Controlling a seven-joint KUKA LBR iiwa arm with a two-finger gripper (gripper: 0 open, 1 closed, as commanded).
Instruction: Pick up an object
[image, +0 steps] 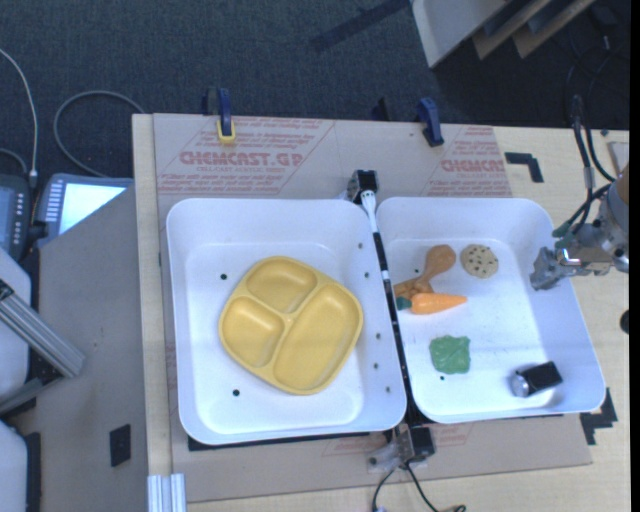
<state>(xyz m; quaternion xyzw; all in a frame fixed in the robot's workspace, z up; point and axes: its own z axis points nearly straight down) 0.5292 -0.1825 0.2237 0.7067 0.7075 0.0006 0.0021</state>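
Arm was cut off at the right edge; the pincer (553, 266) sat over the right bin (570, 330) rim, too small and blurred to tell its state, nothing visibly in it. Right bin held a cookie (479, 261), an orange carrot (437, 303) touching a tan drumstick-like piece (430, 270), a green lump (450, 354), and a black-and-silver item (536, 379) hard to identify. Left bin (190, 300) held a yellow sectioned plate (290, 324). Cardboard-covered worktop (160, 180) with blue clamps (224, 103), dark carpet (150, 50) around.
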